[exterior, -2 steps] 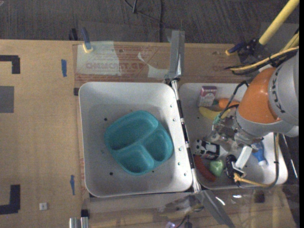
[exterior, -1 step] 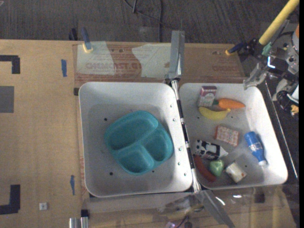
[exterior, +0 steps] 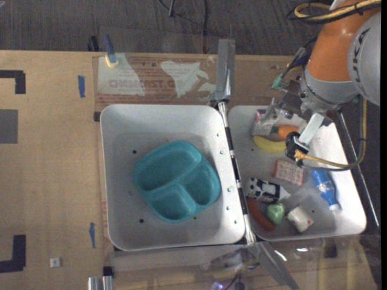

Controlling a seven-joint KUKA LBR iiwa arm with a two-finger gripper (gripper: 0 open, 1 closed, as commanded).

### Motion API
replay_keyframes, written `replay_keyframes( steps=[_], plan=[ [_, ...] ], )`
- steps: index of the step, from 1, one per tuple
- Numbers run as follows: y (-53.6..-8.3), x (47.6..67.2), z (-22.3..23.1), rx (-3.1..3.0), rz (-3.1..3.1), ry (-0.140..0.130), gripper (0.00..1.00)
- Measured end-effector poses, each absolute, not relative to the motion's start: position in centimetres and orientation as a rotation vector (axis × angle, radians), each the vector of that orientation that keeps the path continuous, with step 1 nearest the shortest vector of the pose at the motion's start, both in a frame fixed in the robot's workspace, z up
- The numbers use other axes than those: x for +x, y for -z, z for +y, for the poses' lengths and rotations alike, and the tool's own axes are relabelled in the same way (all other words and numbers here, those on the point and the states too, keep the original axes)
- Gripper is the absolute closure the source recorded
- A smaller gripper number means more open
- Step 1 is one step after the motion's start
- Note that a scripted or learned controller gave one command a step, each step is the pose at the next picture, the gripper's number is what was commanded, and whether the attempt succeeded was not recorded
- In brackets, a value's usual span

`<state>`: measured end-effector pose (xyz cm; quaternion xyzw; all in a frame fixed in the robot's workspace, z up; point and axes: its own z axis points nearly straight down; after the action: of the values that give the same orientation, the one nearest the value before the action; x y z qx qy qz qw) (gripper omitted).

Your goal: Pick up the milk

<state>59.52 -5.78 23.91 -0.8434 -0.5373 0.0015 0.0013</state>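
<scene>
The milk is a small black-and-white cow-patterned carton. It lies on its side in the right bin, close to that bin's left wall. My gripper hangs over the far part of the right bin, above a pale pink carton and well behind the milk. The grey wrist and orange band rise up to the right of it. Nothing of the milk is covered.
Around the milk in the right bin lie a banana, an orange, a pink packet, a blue bottle, a green fruit, a red item and a white block. The left bin holds a teal divided plate.
</scene>
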Motion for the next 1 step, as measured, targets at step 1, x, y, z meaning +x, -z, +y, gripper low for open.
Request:
replay_keyframes(
  steps=[1],
  plan=[
    [-18.39, 52.62, -10.9, -2.809, -1.397, -0.005, 0.0]
  ],
)
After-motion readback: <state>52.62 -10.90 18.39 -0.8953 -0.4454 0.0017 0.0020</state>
